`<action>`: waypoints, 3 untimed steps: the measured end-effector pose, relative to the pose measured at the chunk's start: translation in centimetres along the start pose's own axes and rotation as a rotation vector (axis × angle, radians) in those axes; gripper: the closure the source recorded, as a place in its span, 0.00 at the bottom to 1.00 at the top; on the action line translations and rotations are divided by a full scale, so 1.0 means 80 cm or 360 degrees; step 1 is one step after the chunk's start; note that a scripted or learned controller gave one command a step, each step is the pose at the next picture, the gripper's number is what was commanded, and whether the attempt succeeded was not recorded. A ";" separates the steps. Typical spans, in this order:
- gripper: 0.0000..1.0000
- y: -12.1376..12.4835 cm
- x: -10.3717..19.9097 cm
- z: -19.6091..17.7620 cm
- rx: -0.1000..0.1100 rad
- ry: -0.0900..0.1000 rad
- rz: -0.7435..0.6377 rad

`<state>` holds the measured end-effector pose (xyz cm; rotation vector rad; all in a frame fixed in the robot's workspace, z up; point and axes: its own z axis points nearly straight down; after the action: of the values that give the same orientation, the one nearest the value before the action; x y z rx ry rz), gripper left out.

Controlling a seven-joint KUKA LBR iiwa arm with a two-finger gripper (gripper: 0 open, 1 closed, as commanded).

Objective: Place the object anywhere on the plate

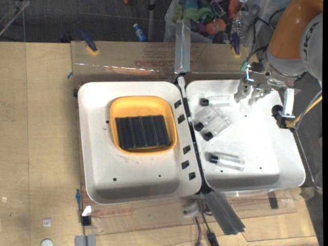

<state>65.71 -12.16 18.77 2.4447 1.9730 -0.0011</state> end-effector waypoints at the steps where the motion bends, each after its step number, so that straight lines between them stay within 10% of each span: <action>1: 1.00 0.011 0.006 -0.044 -0.0004 -0.0001 -0.0119; 3: 1.00 0.011 0.013 -0.102 -0.0007 -0.0002 -0.0388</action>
<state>66.78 -11.31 26.90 2.1838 2.2528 0.0017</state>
